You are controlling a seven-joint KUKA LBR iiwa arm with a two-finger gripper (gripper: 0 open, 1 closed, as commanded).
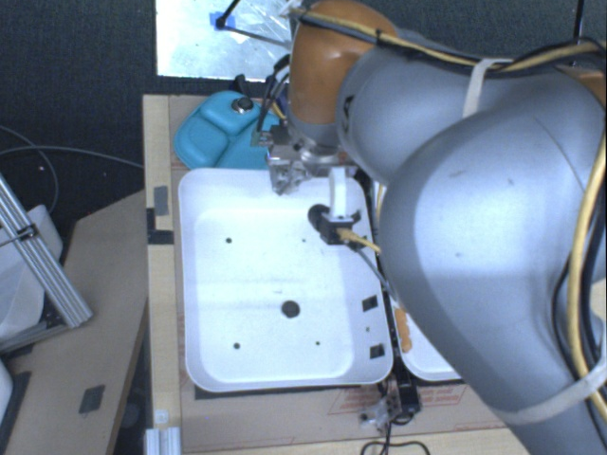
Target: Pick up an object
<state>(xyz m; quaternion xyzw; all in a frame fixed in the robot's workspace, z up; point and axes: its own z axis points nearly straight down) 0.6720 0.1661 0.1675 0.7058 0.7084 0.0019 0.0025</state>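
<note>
1. Gripper [283, 176]: hangs over the far edge of the left bin [201, 282], below the orange band of the arm [474, 207]. Whether it is open or closed cannot be told, and nothing is seen held in it.
2. Blue object [220, 133]: the nearest candidate for the pick. It lies outside the left bin, just beyond the bin's far wall and just beside the gripper, on the view's left of it.
3. Long axis of the blue object: roughly across the view, along the bin's far wall. A grasp would probably have to close across that axis.
4. Dark round spot [290, 309]: sits on the left bin's floor, well apart from the gripper, towards the near side. Whether it is an object or a hole cannot be told.
5. Orange thing [403, 331]: a sliver in the right bin [429, 363], mostly hidden by the arm.
6. Judgement: the coming move turns on a short shift towards the view's left and beyond the bin's wall.
</note>
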